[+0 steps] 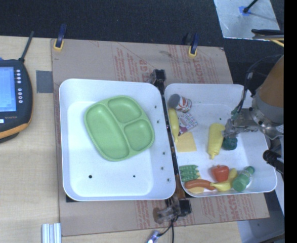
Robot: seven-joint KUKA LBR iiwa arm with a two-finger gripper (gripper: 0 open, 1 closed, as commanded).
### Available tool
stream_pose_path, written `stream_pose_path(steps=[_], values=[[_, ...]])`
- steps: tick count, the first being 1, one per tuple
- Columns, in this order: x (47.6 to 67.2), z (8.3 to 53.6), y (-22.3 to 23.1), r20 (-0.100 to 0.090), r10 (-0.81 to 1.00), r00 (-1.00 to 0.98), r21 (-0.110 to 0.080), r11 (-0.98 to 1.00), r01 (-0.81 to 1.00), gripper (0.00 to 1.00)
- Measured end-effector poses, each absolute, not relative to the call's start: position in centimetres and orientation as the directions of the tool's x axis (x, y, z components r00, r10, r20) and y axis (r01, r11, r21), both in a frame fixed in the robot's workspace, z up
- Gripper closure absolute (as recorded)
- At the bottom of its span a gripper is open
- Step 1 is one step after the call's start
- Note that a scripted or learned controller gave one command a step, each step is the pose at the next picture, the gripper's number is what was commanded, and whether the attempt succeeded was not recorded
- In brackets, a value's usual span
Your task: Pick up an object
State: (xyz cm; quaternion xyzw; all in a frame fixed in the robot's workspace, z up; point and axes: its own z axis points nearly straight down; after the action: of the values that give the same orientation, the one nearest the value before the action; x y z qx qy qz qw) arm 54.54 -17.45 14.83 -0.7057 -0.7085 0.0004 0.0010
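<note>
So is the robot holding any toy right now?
It cannot be told: the tool sits low over a dark teal round object, beside the yellow plastic bottle.

Robot lab, teach pendant [6, 99], clamped cardboard [138, 59]

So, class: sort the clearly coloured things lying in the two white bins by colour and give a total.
Green: 3, the plate, the pea pods, the small bottle
Yellow: 2, the squeeze bottle, the cheese slice
Red: 1, the tomato
Total: 6
</note>
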Motion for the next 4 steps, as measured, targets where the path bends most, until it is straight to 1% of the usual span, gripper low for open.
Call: stream_pose_path(steps=[1,2,3,4], values=[[54.5,14.8,-17.5,0.001,1.000,-0.004,-0.003,0.004,1.000,0.00],[54.8,9.1,-16.4,0.000,1.000,-0.007,-0.005,0.007,1.000,0.00],[54.9,10.2,-16.5,0.000,1.000,-0.009,-0.006,0.009,1.000,1.00],[53.1,9.1,-10.3,0.001,1.000,-0.007,-0.006,0.007,1.000,1.00]])
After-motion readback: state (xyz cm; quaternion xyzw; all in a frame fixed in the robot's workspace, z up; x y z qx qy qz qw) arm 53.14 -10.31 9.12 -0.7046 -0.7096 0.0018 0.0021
